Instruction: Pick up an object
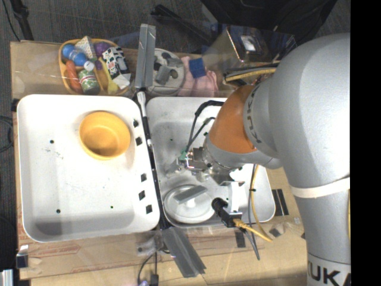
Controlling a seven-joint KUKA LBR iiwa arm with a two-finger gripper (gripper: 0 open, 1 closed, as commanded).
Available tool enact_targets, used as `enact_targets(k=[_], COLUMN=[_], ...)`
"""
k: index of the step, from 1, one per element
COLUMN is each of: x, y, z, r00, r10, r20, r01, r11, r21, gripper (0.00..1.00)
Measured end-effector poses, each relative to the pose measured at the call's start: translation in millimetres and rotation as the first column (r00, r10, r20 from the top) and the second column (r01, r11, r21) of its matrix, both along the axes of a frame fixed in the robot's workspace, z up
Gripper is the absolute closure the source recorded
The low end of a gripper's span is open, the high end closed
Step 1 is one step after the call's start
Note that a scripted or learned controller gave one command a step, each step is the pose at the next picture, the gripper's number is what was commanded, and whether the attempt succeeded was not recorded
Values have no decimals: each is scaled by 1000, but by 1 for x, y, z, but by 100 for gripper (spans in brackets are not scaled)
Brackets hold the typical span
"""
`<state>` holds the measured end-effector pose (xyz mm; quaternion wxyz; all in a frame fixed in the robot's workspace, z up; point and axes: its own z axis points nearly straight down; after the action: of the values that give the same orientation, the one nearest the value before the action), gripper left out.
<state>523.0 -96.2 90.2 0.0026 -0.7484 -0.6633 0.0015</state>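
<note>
A yellow bowl (105, 134) sits in the upper part of the left bin (47, 177). A clear round lid or dish (187, 203) lies at the near end of the right bin (172, 115). The arm, with its orange band (232, 130), reaches down into the right bin, and the gripper (191, 161) hangs just above the dish's far edge. The wrist hides the fingertips.
A yellow basket (92, 67) of small bottles and toys stands behind the left bin. A grey tool (165, 70) and pink and blue cloths (199, 76) lie behind the right bin. The big grey arm body (309, 124) covers the right side of the right bin.
</note>
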Motion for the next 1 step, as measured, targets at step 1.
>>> enact_targets(k=[1], x=[-36], y=[-3], z=[1], r00=[990], r10=[144], r20=[4], r01=[-144], r11=[990], r21=[0], gripper=[0])
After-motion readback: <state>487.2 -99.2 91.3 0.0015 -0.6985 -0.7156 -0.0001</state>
